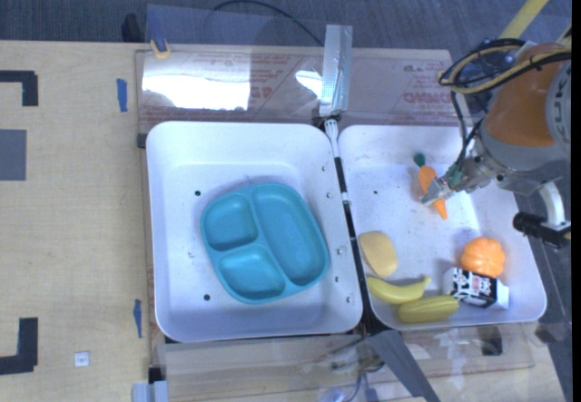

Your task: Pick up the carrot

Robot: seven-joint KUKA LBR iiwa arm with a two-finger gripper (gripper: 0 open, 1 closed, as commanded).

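Here, the bench (64, 210) spreads widest, pale wood, carrying two shallow white bins side by side. The left bin (172, 164) holds one thing: a blue divided plate (263, 241) with three compartments, lying near its middle and turned a little askew. None of the compartments has anything in it that I can make out.

The right bin (386, 151) is where I am working, and it is the busier one. My arm (526, 110), grey with its orange band, comes in from the right and hangs over the bin's far right part. Along the near edge lie a yellow banana (397, 289) and, just beside it, a yellow-green pickle-like piece (428, 308), the two touching or nearly so. A pale yellow rounded item (379, 253) sits just above the banana. Toward the near right corner an orange pumpkin-like fruit (483, 256) rests against a small black and white carton (477, 287).

The carrot (428, 182), orange with a green tip, lies in the upper middle of the right bin, pointing down and to the right. My gripper (450, 182) is right at the carrot, touching or nearly touching its side; whether it is clenched, released or grasping, I cannot tell from this angle.
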